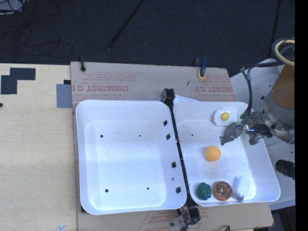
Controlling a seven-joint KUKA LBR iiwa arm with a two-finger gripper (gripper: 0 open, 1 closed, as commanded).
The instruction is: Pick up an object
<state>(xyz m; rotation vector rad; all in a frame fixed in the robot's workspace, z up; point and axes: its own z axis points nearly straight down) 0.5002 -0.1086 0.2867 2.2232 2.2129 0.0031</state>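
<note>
In the right bin (260, 150) lie a fried-egg toy (224, 116) at the back, an orange ball (212, 153) in the middle, and along the front wall a green lump (204, 191), a chocolate donut (222, 190) and a small white piece (242, 186). My gripper (240, 135) hangs over the right side of this bin, just in front of the egg and to the right of the ball. Its fingers are spread open and hold nothing.
The left bin (84, 129) sits beside the right one, with a black divider (174, 143) between them. Both rest on cardboard (144, 83) clipped at the back. Cables and the arm's body (284, 100) crowd the right edge.
</note>
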